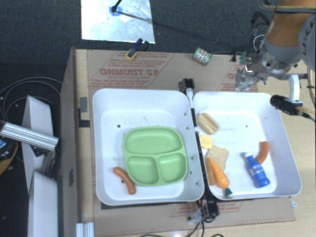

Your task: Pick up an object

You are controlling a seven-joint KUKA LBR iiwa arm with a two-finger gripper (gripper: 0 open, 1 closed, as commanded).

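Nothing is picked yet: the arm (pixel 289 21) hangs over the bench's far right corner, and its gripper (pixel 245 80) sits just outside the far rim of the right bin (pixel 291 181), above the cardboard; whether it is open or closed, I cannot tell from this angle. All the candidates lie untouched. In the right bin, a bread roll (pixel 208 123) and a yellow piece (pixel 206 142) sit along the left wall, with a cracker-like slice (pixel 218 156) and a carrot (pixel 218 175) toward the near left corner; a blue bottle (pixel 257 171) and an orange sausage (pixel 262 151) lie toward the right side. The left bin (pixel 106 132) holds a green divided tray (pixel 155 154) and another sausage (pixel 125 179) by its near left corner. So choosing, descending, closing and lifting all remain. The cardboard sheet (pixel 123 70) under the bins reads, reversed, something like "CHEMCAST GP" in red.
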